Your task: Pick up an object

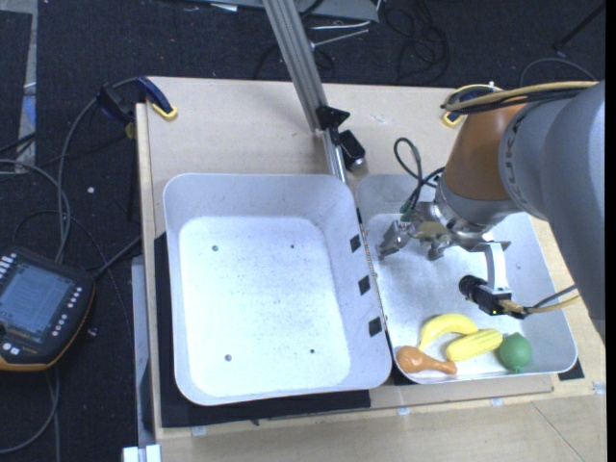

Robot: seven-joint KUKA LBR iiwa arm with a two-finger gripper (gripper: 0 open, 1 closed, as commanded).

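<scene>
Banana near right bin's front, claw apart above, seemingly empty

Matt speckled white plastic bins, pale wooden bench, glossy plastic fruit

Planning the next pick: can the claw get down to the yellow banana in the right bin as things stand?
Probably yes. The banana lies uncovered near the right bin's front edge, with the claw above the bin's open middle. The corn cob touching it may hamper a clean grasp.
</scene>
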